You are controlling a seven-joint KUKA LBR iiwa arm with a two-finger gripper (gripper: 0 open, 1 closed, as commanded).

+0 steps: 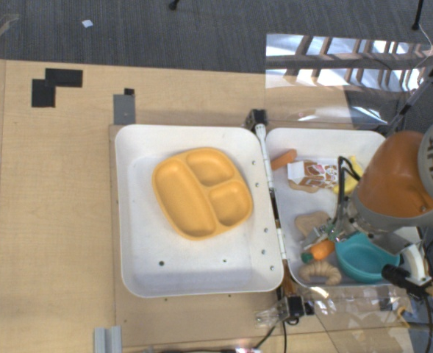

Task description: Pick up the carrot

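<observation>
One carrot (321, 251), two bins (194, 282), one plate (201, 193)

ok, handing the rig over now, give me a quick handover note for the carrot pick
Pincer: low in the right bin, at the carrot; finger state not readable from this angle.
Carrot: near the right bin's front, beside the teal bowl, a beige piece just in front of it. It looks to be lying in the bin, not lifted.
Left bin: holds the yellow divided plate, not involved.
Done: arm is over the carrot.
Left: confirm a grasp, lift the carrot clear. Clutter is tight there, so a miss seems possible.
</observation>
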